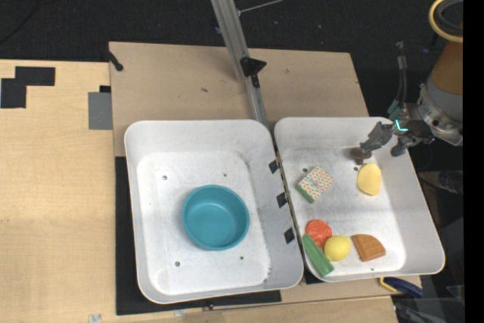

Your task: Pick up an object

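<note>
The grey two-finger gripper (383, 141) hangs spread wide and holds nothing, over the right white bin (423, 238). The small yellow lemon-shaped toy (369, 179) lies just below it, a bit to the left, so it looks easiest to reach.

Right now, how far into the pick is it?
Done: the gripper has reached the right white bin, above its upper right area. In hand: nothing between the jaws, which stand apart. The pale yellow lemon-shaped toy lies just below it on the bin floor. Left: descend, close on an object, lift. The teal round bowl sits in the left white bin.
</note>
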Action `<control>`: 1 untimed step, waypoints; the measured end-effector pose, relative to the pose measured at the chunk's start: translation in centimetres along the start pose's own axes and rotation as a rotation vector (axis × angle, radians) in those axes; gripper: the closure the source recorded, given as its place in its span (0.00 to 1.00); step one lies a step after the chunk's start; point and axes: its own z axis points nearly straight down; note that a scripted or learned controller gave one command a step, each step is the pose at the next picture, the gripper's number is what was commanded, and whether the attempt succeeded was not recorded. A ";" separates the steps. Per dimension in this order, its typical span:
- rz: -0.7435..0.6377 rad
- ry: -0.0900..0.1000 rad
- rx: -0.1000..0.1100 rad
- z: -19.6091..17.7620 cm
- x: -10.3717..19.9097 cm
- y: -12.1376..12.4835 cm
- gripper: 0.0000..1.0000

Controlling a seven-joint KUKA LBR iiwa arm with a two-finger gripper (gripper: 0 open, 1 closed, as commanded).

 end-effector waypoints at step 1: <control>0.000 0.000 0.000 0.0 0.0 0.0 0.00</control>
